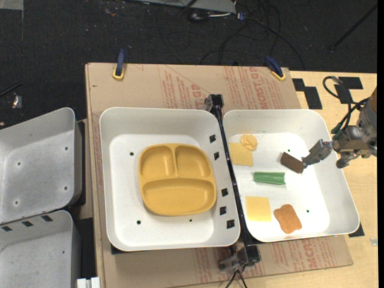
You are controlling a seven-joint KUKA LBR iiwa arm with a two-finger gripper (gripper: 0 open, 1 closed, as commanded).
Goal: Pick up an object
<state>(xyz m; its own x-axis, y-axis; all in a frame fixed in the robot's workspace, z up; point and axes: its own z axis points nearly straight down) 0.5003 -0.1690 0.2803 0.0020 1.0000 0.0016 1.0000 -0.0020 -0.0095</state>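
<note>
I judge the brown block (292, 162) light, stiff and small; I grip across its short sides. The tool (316, 153) hovers beside it; its spread I cannot tell.

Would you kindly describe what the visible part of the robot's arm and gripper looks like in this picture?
At the right edge, the wrist is a blocky grey and metallic assembly with dark cables looping above and beside it. From it a slim grey gripper sticks out over the right bin. It is too small and blurred to make out markings.
</note>
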